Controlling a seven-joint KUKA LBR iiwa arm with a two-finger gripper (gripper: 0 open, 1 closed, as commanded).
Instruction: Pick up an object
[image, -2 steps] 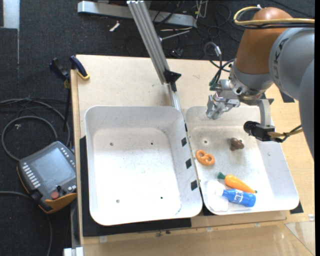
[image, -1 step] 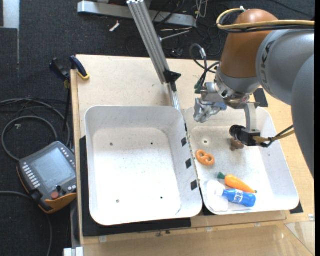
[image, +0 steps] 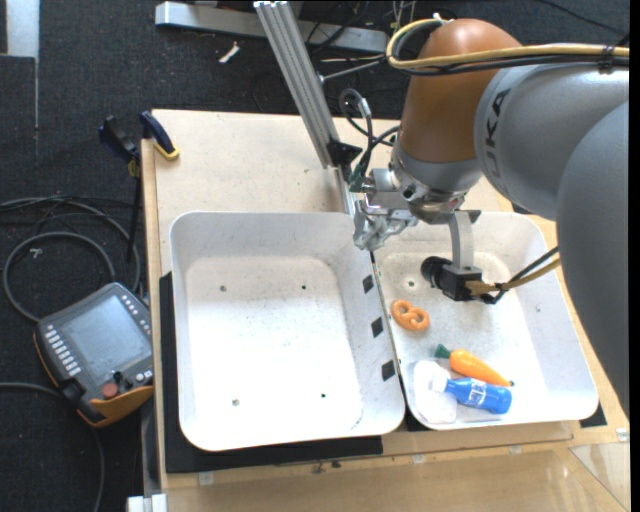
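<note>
- Objects for picking lay in the right bin (image: 560, 330) as I watched from my station; an orange pretzel-shaped piece (image: 409, 316) sat near that bin's left wall, about midway down
- an orange carrot toy (image: 477, 367) with a green tip lay tilted toward the bin's near end, well apart from the pretzel piece; just beside it, nearer the front wall, a blue bottle (image: 479, 396) with a white cap end rested across a flat white piece (image: 434, 393) in the near-left corner
- the gripper (image: 372, 232) hung over the far end of the divide between the two bins, its metal fingers pointing down at the rim; I could not tell whether they were spread or pressed together, and I saw nothing between them
- the arm (image: 540, 110), grey with an orange band (image: 450, 75), reached in from the right and covered the far-right part of the right bin; a black fitting (image: 452, 277) with a cable hung from it above the bin floor, near the pretzel piece but apart from it
- the left bin (image: 200, 240) showed a few small dark specks on its floor; both bins sat on the wooden bench (image: 240, 160)
- a teach pendant (image: 95, 345) lay on the dark floor to the left of the bench; a blue and yellow clamp (image: 150, 135) gripped the bench's far-left corner
</note>
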